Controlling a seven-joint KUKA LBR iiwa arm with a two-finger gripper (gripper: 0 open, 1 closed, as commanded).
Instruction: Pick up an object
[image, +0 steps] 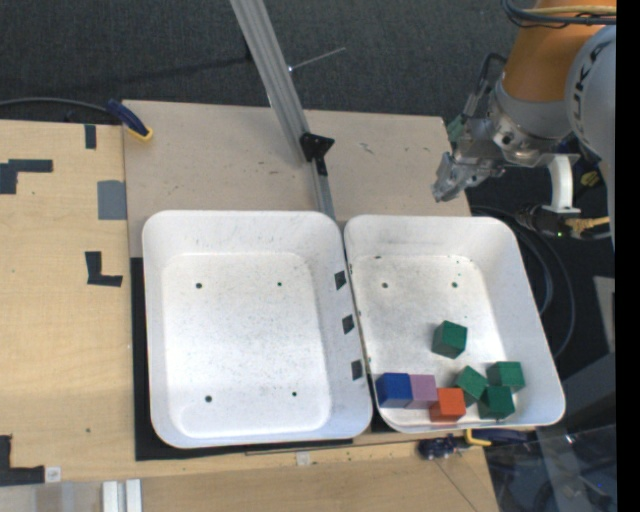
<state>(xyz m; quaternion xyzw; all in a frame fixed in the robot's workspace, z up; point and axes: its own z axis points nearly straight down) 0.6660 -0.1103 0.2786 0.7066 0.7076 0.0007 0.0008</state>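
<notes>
Several small blocks lie in the right bin (500, 250): a lone dark green cube (450, 338) near its middle right, and a cluster along the front edge with a blue cube (394, 389), a lilac cube (423, 388), an orange cube (449, 403) and three green cubes (495, 385). My gripper (450, 182) hangs above the bench just beyond the right bin's back edge, well apart from all the blocks, with nothing visible in it.
The left bin (160, 260) sits beside the right one. A slanted metal bar (285, 85) with a black clamp (317, 147) runs down to the gap between the bins. Black cables (545, 225) lie at the right.
</notes>
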